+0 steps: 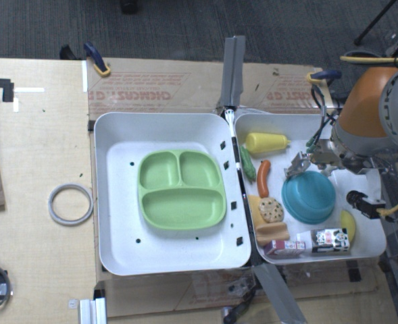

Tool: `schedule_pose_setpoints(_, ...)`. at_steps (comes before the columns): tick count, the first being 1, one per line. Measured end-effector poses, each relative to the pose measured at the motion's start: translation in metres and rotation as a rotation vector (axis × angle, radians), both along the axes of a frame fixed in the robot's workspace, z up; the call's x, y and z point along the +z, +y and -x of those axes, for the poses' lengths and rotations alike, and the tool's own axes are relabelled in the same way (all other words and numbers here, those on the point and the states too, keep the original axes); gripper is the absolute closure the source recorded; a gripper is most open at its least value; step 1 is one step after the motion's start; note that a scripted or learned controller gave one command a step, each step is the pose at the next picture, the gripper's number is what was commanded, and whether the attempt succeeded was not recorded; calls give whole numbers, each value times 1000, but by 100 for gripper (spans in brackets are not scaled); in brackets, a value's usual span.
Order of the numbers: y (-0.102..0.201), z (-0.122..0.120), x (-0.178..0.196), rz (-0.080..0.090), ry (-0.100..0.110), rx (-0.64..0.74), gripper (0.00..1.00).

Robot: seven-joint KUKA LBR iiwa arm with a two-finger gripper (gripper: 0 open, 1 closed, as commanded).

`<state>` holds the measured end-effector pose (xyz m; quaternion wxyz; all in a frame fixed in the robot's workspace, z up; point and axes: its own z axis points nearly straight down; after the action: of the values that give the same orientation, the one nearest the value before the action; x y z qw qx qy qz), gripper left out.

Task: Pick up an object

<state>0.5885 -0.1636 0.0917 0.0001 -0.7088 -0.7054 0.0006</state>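
We see the silver two-finger gripper (299,165) low over the right white bin (367,248), at the upper left rim of the round blue plastic bowl (309,196). We cannot tell whether it is apart or together, and nothing shows clamped in it. The grey arm with its orange band (364,110) reaches in from the right above it.

The blue bowl sits upright in the middle of the right bin. Just left of the gripper lies a small orange carrot-shaped toy (263,178), and beside that, against the bin's left wall, a slim green pepper-like toy (246,162). Above them rests a yellow corn-shaped toy (265,142). Below the carrot we see a round speckled cookie toy (271,210) lying on a tan block (271,233). Along the bin's front wall lie a small pink and white packet (284,247) and a black and white carton (330,240), with a yellow banana-shaped piece (348,225) just to the right of the bowl.

In the left white bin (111,201) a light green divided plastic plate (182,190) lies flat. Well apart, on the tan surface (36,154) to the left, we see a grey tape ring (71,204).
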Motion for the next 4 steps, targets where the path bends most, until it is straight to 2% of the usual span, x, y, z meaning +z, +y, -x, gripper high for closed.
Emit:
schedule_pose_setpoints(1,-5,19,0,0,0,37,0)
schedule_pose_setpoints(2,-49,-7,-1,-13,4,-106,0)
schedule_pose_setpoints(3,-25,56,0,-2,-2,269,0)
schedule_pose_setpoints(4,-9,96,10,20,-43,471,0)
